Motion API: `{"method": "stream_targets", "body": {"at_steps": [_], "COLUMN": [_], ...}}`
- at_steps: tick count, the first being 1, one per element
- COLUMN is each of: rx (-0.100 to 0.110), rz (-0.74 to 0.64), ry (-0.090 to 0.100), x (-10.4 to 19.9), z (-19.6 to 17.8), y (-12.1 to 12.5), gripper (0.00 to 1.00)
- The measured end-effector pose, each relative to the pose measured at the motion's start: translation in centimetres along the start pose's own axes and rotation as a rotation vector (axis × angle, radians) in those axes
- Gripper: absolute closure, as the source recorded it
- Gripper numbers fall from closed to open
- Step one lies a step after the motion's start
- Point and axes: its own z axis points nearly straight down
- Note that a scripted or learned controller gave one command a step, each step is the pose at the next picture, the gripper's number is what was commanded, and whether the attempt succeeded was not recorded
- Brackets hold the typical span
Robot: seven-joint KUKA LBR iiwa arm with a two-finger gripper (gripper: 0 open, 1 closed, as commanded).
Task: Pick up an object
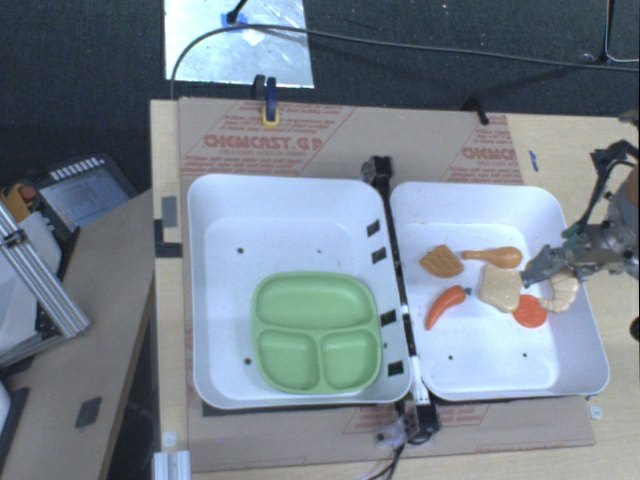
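Several toy foods lie in the right bin (500, 363). They are a brown chunk (441, 262), an orange drumstick (493, 256), a red-orange chili pepper (446, 306), a cream block (498, 288), a red-orange disc (530, 313) and a pale piece (564, 294). My gripper (537, 267) reaches in from the right and hangs low over the bin's right side. Its tip is just right of the cream block and above the disc. Nothing shows in its grasp.
The left bin (230, 228) holds a green divided plate (316, 330). A black clip strip (392, 278) runs along the seam between the bins. Cables (440, 48) cross the dark floor behind, and a low table with gear (60, 228) stands at the left.
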Motion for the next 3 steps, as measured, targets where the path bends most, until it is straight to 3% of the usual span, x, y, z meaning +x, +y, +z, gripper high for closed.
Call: {"method": "stream_targets", "body": {"at_steps": [3], "rx": [0.002], "rz": [-0.005], "ry": [0.003], "x": [14.8], "z": [3.4], "y": [6.8], "gripper": [1.0]}}
